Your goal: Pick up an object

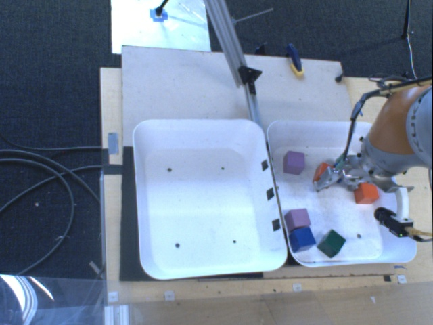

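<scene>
- Right of frame: I see the gripper (327, 179) low inside the right bin (342, 131), arm coming in from the right edge.
- Can't tell whether its jaws are apart or closed; something orange-red sits right at the tip.
- Orange block (366, 193) just right of the gripper.
- Purple cube (293, 162) to its left.
- Second purple cube (297, 219), blue cube (302, 238), green block (331, 243) along the bin's lower part.

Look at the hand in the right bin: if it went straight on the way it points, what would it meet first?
The hand points left across the right bin. Probably the bin floor, then its left wall; the upper purple block lies just above that line. Depth is unclear.
</scene>
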